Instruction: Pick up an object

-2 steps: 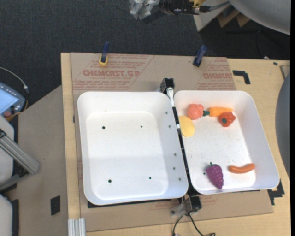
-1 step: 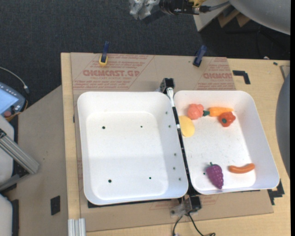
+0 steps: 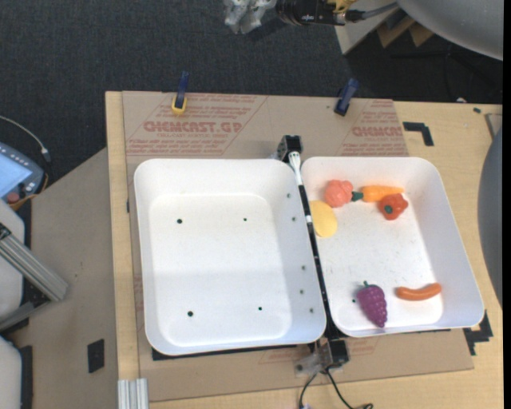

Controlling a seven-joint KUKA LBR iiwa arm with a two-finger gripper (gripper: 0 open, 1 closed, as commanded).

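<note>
While jaws [image 3: 243, 16] blur at top, state unreadable, purple grapes [image 3: 372, 304] lie near orange sausage [image 3: 417, 292].

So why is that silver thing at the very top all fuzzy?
In the camera view, the blurry silver gripper at the top edge is smeared, probably from moving or being close to the camera; the toy purple grape bunch and the right white plastic bin look sharp and evenly lit.

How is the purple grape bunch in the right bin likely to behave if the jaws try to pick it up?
The grape bunch looks like moulded plastic, so probably stiff and light. Its bumpy, rounded surface may slip between flat jaws. It lies near the right bin front wall, which could crowd the approach.
</note>
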